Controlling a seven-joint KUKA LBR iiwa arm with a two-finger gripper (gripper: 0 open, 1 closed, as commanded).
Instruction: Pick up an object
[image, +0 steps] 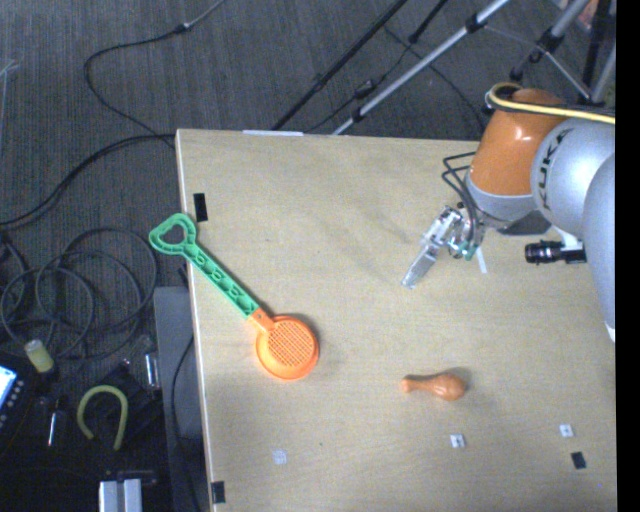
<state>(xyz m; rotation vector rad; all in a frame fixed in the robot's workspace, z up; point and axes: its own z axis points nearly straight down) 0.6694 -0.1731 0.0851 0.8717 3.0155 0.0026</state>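
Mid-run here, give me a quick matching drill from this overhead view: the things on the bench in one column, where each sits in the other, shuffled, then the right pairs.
Things:
1. strainer spoon with green handle and orange mesh head
2. small orange gourd-shaped piece
3. gripper

Places:
A. above the bench's bare middle, right of centre, with nothing between its fingers
B. lying at a slant near the bench's left edge
C. low on the bench, below the gripper and apart from it

Pairs: 1-B, 2-C, 3-A
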